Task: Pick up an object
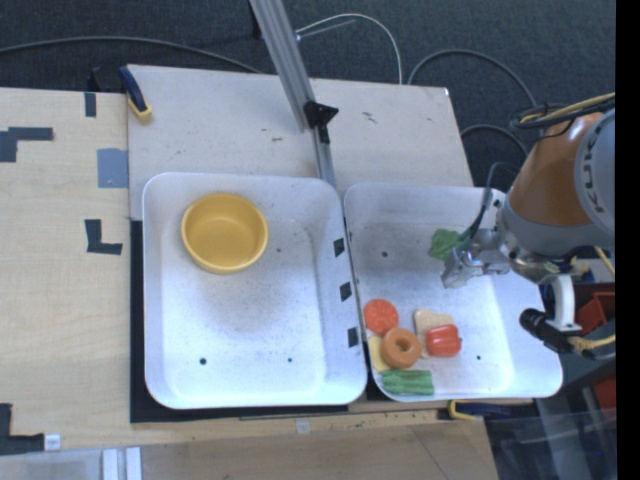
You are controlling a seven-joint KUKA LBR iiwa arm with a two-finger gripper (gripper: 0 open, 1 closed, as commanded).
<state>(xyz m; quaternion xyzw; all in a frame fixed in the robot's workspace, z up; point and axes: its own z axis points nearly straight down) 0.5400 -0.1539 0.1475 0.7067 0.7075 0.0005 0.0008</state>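
The hand [462, 266] is low inside the right bin [400, 213], in its right half, and from this view I cannot tell how it stands or whether it grips anything. Just beside it on its left, touching or almost touching, lies a green leafy object [444, 241] on the bin floor. Above the hand the arm shows its orange band [550, 173] and grey body at the right edge of the scene. In the near part of the same bin there is a close group of toy foods: a red round piece [380, 316], a brown ring like a donut [401, 347], a red piece [443, 341] beside a pale piece [431, 320], and a green flat piece [408, 381] at the near rim. The left bin [250, 358] holds a yellow bowl [224, 231], upright, in its far left corner. Both bins stand side by side on the surface [60, 298].
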